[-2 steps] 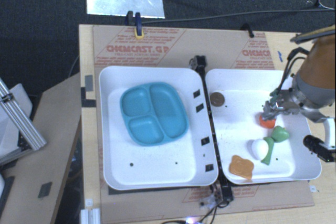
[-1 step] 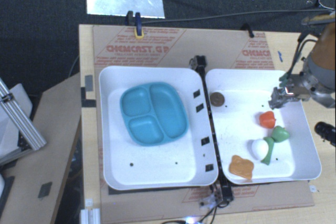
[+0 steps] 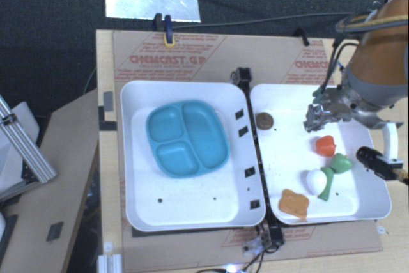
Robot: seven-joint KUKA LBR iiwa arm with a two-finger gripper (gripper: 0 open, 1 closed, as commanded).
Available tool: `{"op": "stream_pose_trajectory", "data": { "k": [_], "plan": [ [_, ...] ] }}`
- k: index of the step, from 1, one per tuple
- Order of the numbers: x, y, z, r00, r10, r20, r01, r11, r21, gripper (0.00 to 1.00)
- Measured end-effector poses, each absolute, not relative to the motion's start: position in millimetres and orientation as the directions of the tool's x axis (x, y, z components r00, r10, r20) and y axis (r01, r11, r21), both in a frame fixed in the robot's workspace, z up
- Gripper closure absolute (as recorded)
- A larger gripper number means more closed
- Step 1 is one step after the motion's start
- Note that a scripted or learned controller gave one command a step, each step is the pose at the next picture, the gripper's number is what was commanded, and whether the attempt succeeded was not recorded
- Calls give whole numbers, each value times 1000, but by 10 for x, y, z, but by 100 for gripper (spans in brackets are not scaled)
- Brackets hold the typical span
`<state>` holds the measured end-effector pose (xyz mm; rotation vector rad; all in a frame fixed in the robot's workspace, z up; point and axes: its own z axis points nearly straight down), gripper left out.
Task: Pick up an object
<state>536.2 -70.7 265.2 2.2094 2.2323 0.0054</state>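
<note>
- We saw the gripper hanging over the right bin, near its far right corner, w/ nothing between its tips as far as we could tell; whether it was spread or closed we couldn't say.
- Task left the pick open. Nearest candidate was the red-orange object, just below the gripper toward the bin's right side.
- Others in that bin: green piece touching a white egg-like thing; orange piece at the near edge; brown disc by the left wall.
- Left bin carried a blue divided plate, roughly centred.
- We judged the step as approach, pre-grasp. To do it well: centre over the red-orange object, come straight down, close across its narrow side, and stay off the green piece beside it.
- Hard to read: gripper tips were a dark metallic jumble, no clear gap. Arm's bulk covered the bin's far right corner; a black part overlapped the right rim. What the small objects actually were stayed unclear at this res.
</note>
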Motion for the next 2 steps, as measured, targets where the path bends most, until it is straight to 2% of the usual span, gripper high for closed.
{"op": "stream_pose_trajectory", "data": {
  "k": [1, 2],
  "plan": [
    [5411, -198, 2646, -10, 1000, 2, 1000, 10, 3, 100],
    [5567, 292, 2432, -9, 1000, 2, 1000, 9, 0, 100]
  ]
}}
